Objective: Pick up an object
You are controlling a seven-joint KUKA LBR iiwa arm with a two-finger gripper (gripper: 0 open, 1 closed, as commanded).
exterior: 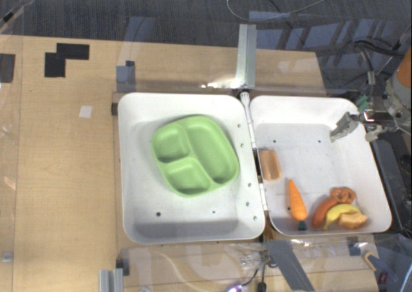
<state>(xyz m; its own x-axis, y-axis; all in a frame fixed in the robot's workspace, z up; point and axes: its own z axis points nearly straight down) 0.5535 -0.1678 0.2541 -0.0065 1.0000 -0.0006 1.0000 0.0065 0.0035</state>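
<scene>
Currently gripper (347,125): hovering; grip state unclear, cannot tell.
Carrot (296,199): lying below-left of gripper, well apart.
Long axis: running near-vertical in view.

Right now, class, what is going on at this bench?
A robot arm reaches in from the right, its gripper over the far right corner of the right bin, holding nothing. Toy food lies in that bin: a bread piece, a carrot, and a pile with a banana in the near corner. The left bin holds a green plate.
</scene>
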